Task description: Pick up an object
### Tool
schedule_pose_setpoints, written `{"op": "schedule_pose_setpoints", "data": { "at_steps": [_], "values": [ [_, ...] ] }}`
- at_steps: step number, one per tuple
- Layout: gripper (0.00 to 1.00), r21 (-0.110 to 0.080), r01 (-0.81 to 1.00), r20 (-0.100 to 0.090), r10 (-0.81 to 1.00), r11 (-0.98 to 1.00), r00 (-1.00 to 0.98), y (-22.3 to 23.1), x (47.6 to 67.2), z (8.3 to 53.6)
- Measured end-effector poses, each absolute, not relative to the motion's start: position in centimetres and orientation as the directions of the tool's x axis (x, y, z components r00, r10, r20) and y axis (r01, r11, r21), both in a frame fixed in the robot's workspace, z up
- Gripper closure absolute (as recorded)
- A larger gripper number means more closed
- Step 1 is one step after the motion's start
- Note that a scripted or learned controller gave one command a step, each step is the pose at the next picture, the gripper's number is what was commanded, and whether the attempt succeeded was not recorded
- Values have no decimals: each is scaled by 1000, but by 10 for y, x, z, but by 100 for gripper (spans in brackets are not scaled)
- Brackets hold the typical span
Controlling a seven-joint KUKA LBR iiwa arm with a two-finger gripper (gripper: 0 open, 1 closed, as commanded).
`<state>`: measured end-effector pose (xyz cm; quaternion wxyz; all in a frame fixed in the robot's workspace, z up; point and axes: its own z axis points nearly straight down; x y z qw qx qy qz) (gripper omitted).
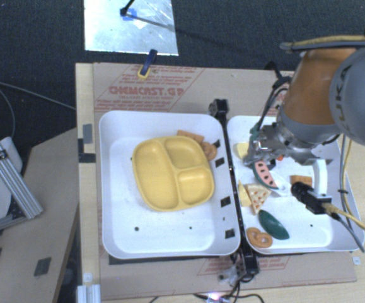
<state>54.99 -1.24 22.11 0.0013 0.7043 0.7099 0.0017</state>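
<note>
My gripper (258, 154) hangs low over the left part of the right bin (308, 238), under the grey arm with its orange band (311, 87). Just below and right of it lies a watermelon slice (267, 175), red with a green rind. A pale yellow piece (241, 150) sits at the gripper's left. Nearer the front are a pizza wedge (256, 197), a dark green oval (274, 225) and a small brown ring (258, 237). An orange bit (301, 180) lies to the right of the watermelon.
The left bin (119, 232) holds a yellow divided plate (173, 172) with brown biscuit-like pieces (202, 144) at its far right corner. A black divider (229, 169) runs between the bins. Cardboard (150, 87) lies under both bins.
</note>
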Motion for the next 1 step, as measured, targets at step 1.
{"op": "schedule_pose_setpoints", "data": {
  "at_steps": [1],
  "values": [
    [100,0,1000,1,1000,6,-6,9,551,204]
  ]
}}
